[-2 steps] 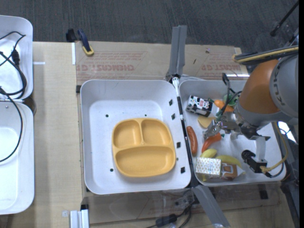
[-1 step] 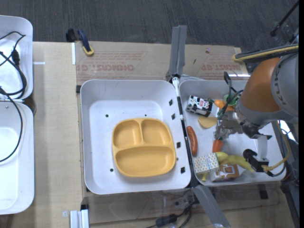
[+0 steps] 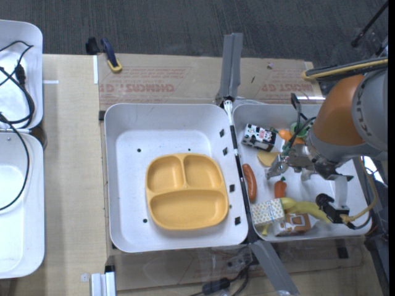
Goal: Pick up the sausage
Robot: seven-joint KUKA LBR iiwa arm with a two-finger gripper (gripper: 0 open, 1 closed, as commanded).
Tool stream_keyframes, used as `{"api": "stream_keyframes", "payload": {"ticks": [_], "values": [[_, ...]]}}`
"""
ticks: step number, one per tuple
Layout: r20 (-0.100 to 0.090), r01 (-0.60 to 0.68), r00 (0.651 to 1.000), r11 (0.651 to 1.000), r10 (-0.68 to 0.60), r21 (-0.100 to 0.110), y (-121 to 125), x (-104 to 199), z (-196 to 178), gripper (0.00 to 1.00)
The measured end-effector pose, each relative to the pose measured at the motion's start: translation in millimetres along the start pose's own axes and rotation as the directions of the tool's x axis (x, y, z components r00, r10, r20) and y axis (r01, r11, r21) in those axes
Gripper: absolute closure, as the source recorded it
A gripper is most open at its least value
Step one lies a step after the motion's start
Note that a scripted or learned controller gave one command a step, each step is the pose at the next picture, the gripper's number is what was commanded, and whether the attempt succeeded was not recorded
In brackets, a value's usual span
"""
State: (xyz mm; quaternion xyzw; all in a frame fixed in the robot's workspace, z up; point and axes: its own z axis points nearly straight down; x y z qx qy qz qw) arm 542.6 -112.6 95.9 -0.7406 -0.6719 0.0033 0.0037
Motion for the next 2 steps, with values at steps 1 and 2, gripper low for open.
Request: {"api": "stream_keyframes", "payload": {"ticks": [1, 2], "values": [[0.000, -0.003, 1.000, 1.000, 0.003, 0.004, 0, -1, -7, 1.00], [-0.002, -0.128, 0.992, 0.992, 0.128, -0.009, -17, -7, 6, 1.00]]}}
